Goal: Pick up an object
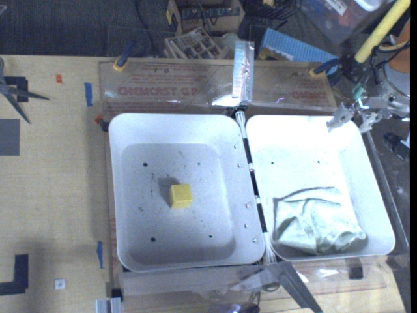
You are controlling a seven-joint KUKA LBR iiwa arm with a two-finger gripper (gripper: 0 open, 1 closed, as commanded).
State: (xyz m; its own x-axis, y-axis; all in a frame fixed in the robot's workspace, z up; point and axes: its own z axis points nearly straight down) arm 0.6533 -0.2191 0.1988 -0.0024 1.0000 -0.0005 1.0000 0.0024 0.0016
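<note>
1. A small yellow block is sat near the middle of the left bin.
2. A crumpled pale cloth is heaped in the right bin's near corner.
3. The gripper is parked over that bin's far right corner; jaws' state can't be told.

You see a light wood table with little blue tape marks and one small red mark on it. A dark flat square lies at its left edge, with black metal legs just above it. Behind the bins stands a clear plastic wall with red letters. Past that you see a blue bumpy pad, a wooden rack, black cables and a yellow pole.
</note>
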